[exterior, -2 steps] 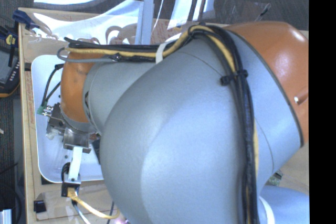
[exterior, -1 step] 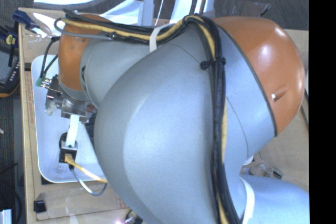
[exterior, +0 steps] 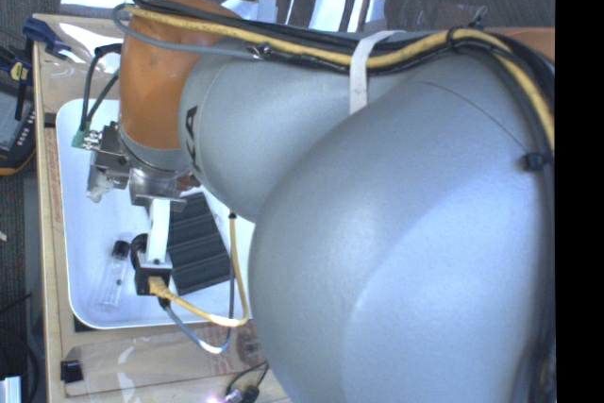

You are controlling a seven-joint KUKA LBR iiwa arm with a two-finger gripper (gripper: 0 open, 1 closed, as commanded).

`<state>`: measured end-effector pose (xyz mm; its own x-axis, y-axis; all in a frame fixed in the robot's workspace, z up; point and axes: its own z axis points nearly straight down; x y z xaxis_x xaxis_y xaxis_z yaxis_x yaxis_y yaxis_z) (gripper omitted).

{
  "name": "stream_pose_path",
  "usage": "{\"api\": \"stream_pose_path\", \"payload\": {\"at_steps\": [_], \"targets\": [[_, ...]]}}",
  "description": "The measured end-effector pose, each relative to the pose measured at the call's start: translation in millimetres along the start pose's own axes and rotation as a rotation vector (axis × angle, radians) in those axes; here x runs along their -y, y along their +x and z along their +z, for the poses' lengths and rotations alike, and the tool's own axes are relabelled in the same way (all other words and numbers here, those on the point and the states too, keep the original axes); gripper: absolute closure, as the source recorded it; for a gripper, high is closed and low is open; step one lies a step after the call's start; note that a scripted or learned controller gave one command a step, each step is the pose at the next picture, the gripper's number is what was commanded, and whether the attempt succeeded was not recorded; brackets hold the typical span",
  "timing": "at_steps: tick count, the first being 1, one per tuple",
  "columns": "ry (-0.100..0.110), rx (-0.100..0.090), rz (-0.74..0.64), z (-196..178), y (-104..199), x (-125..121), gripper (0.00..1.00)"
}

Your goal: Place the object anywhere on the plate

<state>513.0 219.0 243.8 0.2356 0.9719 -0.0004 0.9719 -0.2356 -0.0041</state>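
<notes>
Grip across the middle would suit the small clear, black-capped object (exterior: 113, 277), likely light, stiff and slippery, lying in the white bin (exterior: 71, 203) just below the end effector (exterior: 98, 188), whose opening I cannot tell.

No readable text, label, brand, number or sign in the camera view. The dark device (exterior: 13, 123) at the left edge is too small and blurred to read. The small green board (exterior: 83, 139) by the arm's wrist has no legible marking either.
</notes>
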Motion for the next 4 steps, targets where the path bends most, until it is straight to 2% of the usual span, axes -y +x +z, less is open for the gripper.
{"api": "stream_pose_path", "payload": {"at_steps": [1,2,3,4], "targets": [[0.002,0.002,0.267,153.5,-3.4,13.3,0.00],[0.001,0.000,0.363,87.7,-17.4,0.0,0.00],[0.002,0.001,0.310,69.7,-86.8,8.2,0.00],[0.003,0.003,0.474,153.9,-9.1,37.7,0.00]]}}
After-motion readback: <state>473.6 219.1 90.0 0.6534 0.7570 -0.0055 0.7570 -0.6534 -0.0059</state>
